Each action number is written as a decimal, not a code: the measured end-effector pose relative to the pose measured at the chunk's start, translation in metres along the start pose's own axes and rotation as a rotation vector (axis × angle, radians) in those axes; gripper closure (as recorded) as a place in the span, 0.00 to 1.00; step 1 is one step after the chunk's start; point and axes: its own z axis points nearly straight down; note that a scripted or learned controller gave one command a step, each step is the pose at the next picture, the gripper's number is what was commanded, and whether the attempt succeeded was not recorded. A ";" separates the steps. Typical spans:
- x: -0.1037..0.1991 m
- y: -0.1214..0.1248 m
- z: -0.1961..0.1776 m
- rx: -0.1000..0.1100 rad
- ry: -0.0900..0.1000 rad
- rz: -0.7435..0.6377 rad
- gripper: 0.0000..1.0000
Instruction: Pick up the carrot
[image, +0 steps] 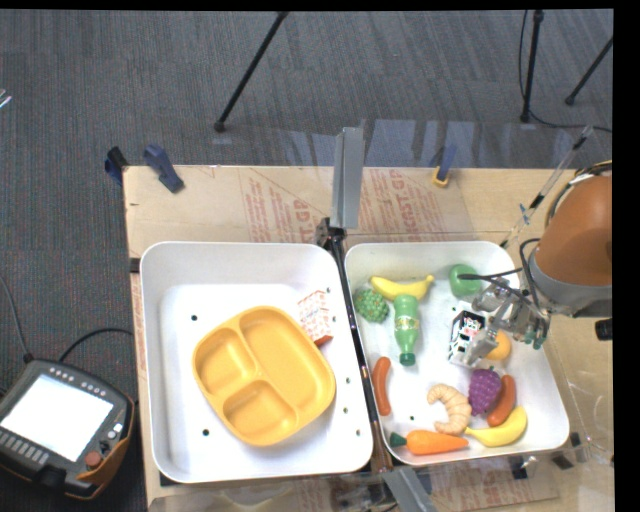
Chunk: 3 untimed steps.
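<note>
The carrot (437, 442) is orange with a green stub at its left end. It lies flat along the front wall of the right bin (553, 395), between a shrimp toy (450, 405) behind it and a yellow banana (502, 430) on its right. My gripper (497, 322) hovers over the right bin's right-hand middle, well behind the carrot and apart from it. It sits just above a black-and-white carton (465, 336) and a small orange fruit (499, 348).
The right bin also holds purple grapes (484, 388), a red sausage (382, 385), a green bottle (406, 335), a second banana (403, 287) and a green pepper (462, 280). The left bin (160, 300) bears a yellow divided plate (262, 373) and a small packet (315, 315).
</note>
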 end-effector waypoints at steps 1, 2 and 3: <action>-0.005 0.002 0.002 0.002 0.013 0.020 0.00; -0.011 0.004 0.002 0.004 0.012 0.050 0.00; -0.015 0.005 -0.013 0.001 0.000 0.047 1.00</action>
